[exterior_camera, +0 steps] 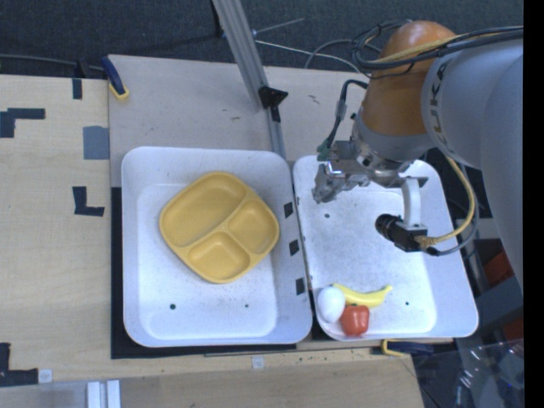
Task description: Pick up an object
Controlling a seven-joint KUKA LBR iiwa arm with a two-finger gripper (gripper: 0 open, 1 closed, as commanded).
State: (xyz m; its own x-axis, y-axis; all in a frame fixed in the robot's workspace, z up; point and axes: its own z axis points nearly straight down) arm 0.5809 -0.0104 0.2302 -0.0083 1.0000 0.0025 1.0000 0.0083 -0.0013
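**Arm Over the Right Bin, Small Objects at Its Near Edge**

Nearest the camera, at the near edge of the right bin [442, 313], three small objects lie clustered together: a white egg-shaped object [329, 304], a red pepper-like object [356, 319] just beside it, and a yellow banana [367, 295] lying across the far side of both. The three appear to touch one another. All three rest on the bin floor, well apart from the tool.

The left bin [136, 228] carries a yellow divided plate [219, 226] with three compartments, set near the bin's middle and turned at an angle to the bin walls.

The grey arm with its orange band [404, 75] reaches in from the right, above the far part of the right bin. Its tool [325, 189] points down over the far left corner of that bin, close to the wall shared with the left bin. Nothing can be seen between its fingers, and whether they stand wide or narrow cannot be told from this angle. A black cylindrical fitting [398, 230] with cabling hangs from the wrist over the bin's middle.

Both bins stand side by side on the pale table [51, 228]. A slanted metal rail [242, 41] crosses the far part of the table.
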